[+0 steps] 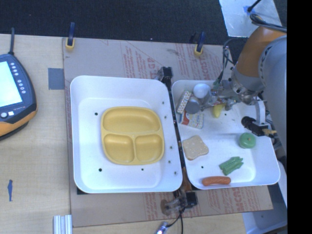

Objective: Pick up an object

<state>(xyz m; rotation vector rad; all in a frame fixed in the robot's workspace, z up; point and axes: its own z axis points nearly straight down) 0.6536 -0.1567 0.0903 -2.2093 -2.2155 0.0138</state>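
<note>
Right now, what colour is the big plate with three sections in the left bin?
Yellow. The divided plate shows clearly in the camera view, lying in the left bin.

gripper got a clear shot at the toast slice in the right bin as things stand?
Probably yes. The toast slice lies flat by the right bin's left wall with bare floor around it. The gripper is at the bin's far end among the white ball and yellow piece; nothing lies between.

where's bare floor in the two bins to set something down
Left bin: a bare strip all round the yellow tray, widest below it. Right bin: a bare patch between the toast, green disc and green beans. Crowded at its top, around the hand.
</note>
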